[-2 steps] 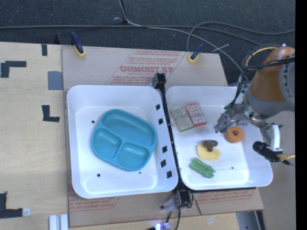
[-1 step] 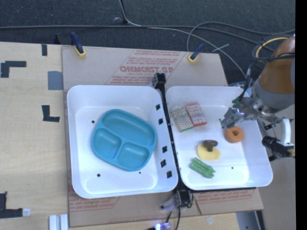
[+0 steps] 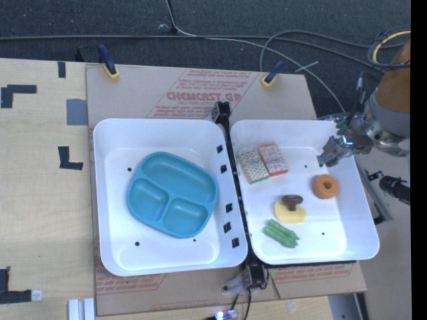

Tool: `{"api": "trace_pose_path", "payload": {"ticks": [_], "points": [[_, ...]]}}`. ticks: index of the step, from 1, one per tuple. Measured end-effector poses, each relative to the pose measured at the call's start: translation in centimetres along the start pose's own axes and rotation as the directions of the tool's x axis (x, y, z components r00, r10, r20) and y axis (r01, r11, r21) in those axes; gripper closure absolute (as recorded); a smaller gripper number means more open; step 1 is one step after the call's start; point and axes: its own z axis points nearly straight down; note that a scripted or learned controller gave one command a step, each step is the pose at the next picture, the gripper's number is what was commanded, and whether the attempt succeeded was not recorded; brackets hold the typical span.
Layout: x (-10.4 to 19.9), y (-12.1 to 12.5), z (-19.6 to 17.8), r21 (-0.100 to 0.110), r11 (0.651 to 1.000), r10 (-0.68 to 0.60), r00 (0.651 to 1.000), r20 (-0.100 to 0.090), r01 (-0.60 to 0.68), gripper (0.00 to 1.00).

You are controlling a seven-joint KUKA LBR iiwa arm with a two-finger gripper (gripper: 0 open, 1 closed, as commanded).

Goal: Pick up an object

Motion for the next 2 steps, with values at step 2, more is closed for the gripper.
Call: {"api": "trace_pose_path", "payload": {"ticks": [2], "points": [[11.8,-0.7,-0.2,0.006,1.0,-0.005,1.0,-0.004,0.005,1.0]]}}
